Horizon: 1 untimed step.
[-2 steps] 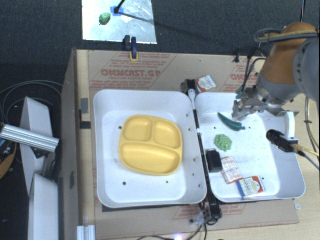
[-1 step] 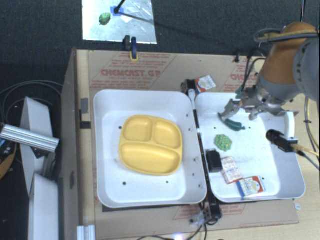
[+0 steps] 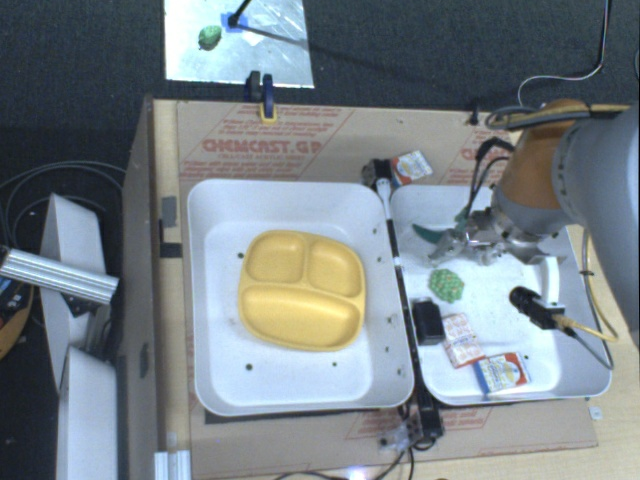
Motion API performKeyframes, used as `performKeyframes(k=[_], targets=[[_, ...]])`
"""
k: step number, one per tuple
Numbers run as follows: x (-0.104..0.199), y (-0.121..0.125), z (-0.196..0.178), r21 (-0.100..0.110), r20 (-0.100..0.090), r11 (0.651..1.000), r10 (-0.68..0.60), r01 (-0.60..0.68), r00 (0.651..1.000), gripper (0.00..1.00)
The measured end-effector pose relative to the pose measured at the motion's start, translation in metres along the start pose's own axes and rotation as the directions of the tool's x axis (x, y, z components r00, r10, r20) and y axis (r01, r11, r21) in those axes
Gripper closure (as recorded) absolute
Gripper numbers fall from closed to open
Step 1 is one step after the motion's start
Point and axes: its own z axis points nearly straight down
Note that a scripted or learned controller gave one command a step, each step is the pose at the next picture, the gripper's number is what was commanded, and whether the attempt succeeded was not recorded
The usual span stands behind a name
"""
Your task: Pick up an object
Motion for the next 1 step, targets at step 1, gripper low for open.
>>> performKeyframes(k=[1], targets=[[0.0093,0.0556,0.0022,0.012,-0.003,1.000,-0.003,0.003,1.000,0.00]])
